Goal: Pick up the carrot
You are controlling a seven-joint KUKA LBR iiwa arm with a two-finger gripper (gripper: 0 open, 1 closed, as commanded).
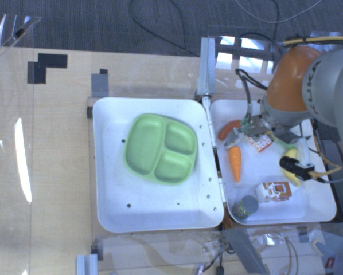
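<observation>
divided plate (pixel 160 148) in left bin (pixel 111 205), carrot (pixel 235 162) in right bin (pixel 318 208), tool (pixel 242 129) just behind carrot

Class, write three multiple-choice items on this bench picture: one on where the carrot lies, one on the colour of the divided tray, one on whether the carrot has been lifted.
1. Where is the carrot?
A. in the right bin
B. in the left bin
C. on the bare bench

2. What colour is the divided tray?
A. red
B. green
C. blue

3. What state is the carrot in?
A. hanging in the air
B. standing in the tray
C. lying on the bin floor

Answers: 1 A, the carrot lies in the right bin, close to the wall it shares with the left bin. 2 B, the tray in the left bin is pale green. 3 C, it lies flat below the pincer, apart from it.
</observation>
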